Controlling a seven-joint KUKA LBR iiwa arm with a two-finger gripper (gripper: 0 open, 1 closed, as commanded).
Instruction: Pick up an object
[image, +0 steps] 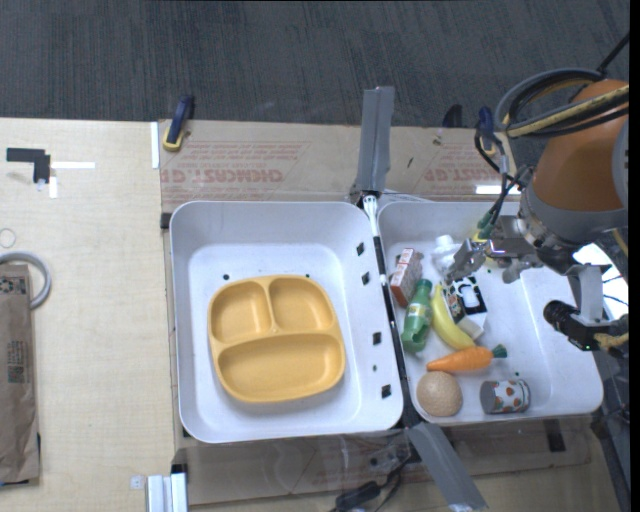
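Right bin (560, 395): claw (468, 262) above banana (449, 322), finger state unclear; arm hides bin's far corner.

Brown paper bag (17, 375) cut off at left edge; arm (580, 160) at right edge.

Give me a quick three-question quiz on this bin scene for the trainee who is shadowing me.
1. True or false: the yellow divided tray lies in the left bin.
2. What lies just left of the banana in the right bin? A) green bottle B) soup can C) carrot
3. Which round tan thing sits at the right bin's near edge, below the carrot?

Key
1. True.
2. A, the green bottle.
3. The potato-like ball, beside a small can.
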